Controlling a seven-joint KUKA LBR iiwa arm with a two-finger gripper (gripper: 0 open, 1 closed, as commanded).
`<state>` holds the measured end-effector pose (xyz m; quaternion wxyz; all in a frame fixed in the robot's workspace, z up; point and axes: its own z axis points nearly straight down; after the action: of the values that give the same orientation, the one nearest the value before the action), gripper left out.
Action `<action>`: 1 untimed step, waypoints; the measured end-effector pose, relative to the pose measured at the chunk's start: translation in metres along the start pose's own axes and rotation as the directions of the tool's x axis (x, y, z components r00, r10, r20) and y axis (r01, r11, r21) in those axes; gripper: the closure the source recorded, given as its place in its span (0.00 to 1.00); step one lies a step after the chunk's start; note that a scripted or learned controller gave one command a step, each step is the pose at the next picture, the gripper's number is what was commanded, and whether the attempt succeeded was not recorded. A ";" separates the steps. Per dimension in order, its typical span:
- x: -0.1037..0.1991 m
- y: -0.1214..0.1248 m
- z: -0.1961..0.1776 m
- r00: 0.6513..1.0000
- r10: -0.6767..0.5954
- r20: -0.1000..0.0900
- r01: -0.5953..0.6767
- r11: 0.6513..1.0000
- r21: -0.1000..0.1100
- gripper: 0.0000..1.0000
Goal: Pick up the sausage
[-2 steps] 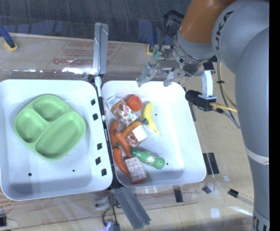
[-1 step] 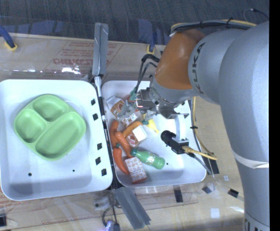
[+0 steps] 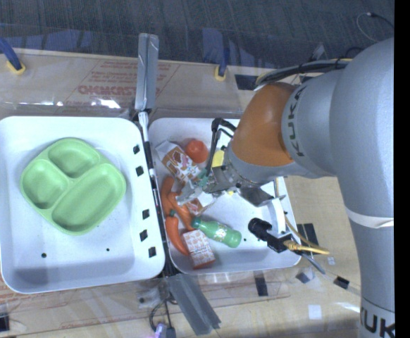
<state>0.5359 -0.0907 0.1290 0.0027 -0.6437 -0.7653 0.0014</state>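
Arm (image 3: 311, 125) reaches leftward, end effector (image 3: 203, 183) low over sausage (image 3: 171, 201).

tool (image 3: 203, 182) low among right bin (image 3: 261, 259) clutter.

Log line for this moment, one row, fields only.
arm: over right bin | gripper: low among clutter | sausage: on bin floor | green plate: left bin

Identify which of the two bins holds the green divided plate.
The left bin holds the green divided plate. The right bin instead holds a clutter of small items, including a green bottle, with the pincer among them.
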 end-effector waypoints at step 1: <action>-0.029 0.037 0.037 0.994 0.111 0.008 -0.111 0.994 -0.007 0.00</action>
<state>0.5767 -0.1134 0.0916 -0.0024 -0.6853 -0.7283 0.0018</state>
